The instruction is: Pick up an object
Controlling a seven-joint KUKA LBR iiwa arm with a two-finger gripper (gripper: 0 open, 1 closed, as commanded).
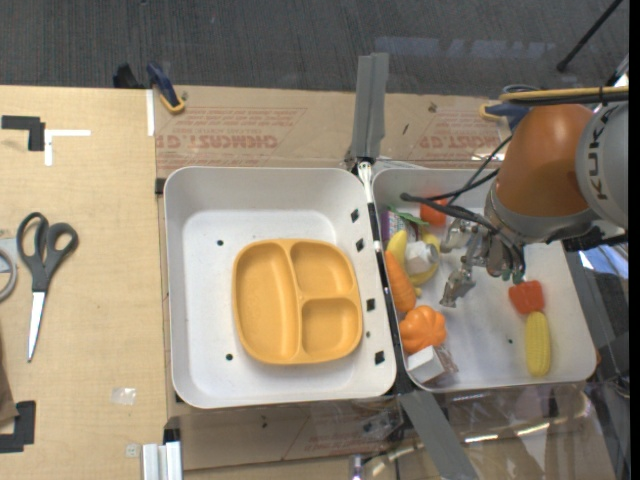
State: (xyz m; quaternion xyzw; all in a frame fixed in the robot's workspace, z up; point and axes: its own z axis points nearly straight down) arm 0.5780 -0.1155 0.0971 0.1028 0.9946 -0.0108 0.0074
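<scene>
Across the wooden bench (80, 368) lay two shallow white plastic bins side by side, the left bin (190, 268) and the right bin (570, 368) touching along a shared edge. Over the right bin hung the grey arm with its orange band (545, 163), reaching in from the right. Centred in the left bin sat one orange-yellow plastic plate with three compartments (297, 301), flat on the bin floor.

One pair of black-handled scissors (40, 268) rested on the bench well to the left of the bins.

The metal two-finger claw (458, 290) pointed down above the bare middle of the right bin's floor; its fingers looked slightly apart with nothing between them, touching no toy, though the tips were small and hard to read.

Toys in the right bin: one orange carrot-shaped piece (400, 286) along the left wall, one yellow corn cob (538, 343) near the right wall, one yellow banana-like piece (398, 244), one orange pumpkin-like lump (420, 326), one red block (526, 296) just above the corn, and one small whitish box (432, 365) at the lower left corner.
</scene>
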